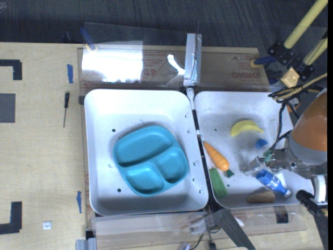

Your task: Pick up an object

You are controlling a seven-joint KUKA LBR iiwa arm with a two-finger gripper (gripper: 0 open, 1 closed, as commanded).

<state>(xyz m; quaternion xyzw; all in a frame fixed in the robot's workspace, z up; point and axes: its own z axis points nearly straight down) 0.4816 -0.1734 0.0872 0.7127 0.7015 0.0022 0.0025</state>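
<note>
Reaching in over the right white bin (208,105), the fingers (265,163) hang low; whether they are open or closed cannot be told. Just below them lies one blue plastic bottle (273,183), above them one yellow banana (245,127), leftward one orange carrot (216,156). One blue sectioned tray (151,159) fills the left white bin (104,108) on the pale wooden counter (36,155).
</note>
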